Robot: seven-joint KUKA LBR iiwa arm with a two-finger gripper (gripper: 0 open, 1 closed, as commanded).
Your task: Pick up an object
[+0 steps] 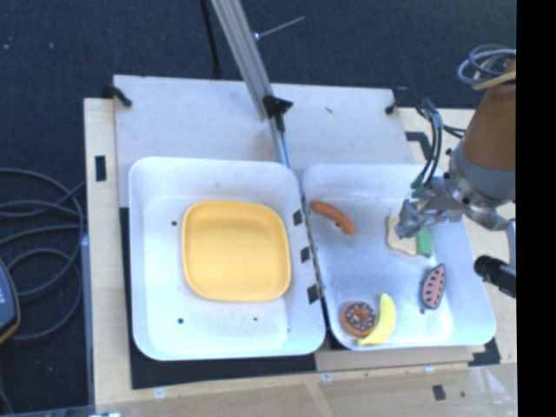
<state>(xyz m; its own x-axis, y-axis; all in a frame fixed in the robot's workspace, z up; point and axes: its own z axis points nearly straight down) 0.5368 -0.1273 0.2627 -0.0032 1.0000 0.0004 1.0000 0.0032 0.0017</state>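
While the claw (415,224) hangs in the right bin (365,189), grip state unclear, cream piece (401,243) just beneath

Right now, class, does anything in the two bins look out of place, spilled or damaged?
Nothing stands out. The yellow plate lies flat in the left bin. In the right bin, the sausage, doughnut, banana and watermelon slice lie scattered but whole. The gripper hangs over a pale piece.
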